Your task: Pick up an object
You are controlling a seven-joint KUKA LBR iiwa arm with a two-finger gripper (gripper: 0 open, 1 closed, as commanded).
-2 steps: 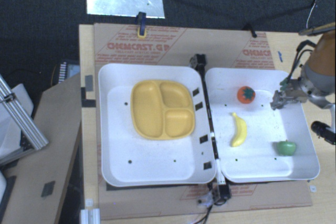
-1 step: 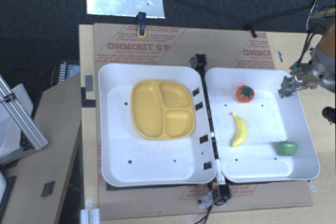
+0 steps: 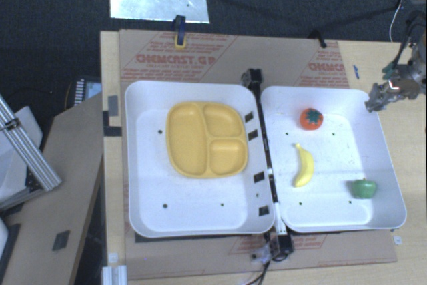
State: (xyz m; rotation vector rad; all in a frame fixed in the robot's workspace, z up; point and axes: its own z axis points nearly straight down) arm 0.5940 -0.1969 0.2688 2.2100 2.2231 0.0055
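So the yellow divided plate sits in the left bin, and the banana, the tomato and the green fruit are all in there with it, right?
Not quite. The yellow divided plate does sit in the left bin, but the camera view shows the banana, the tomato and the green fruit lying in the right bin, apart from one another.

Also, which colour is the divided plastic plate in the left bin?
Yellow: the divided plastic plate shows best in the camera view.

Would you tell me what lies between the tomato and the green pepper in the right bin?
In the camera view, the banana lies roughly between the tomato and the green pepper, slightly left of the direct line; otherwise bare bin floor.
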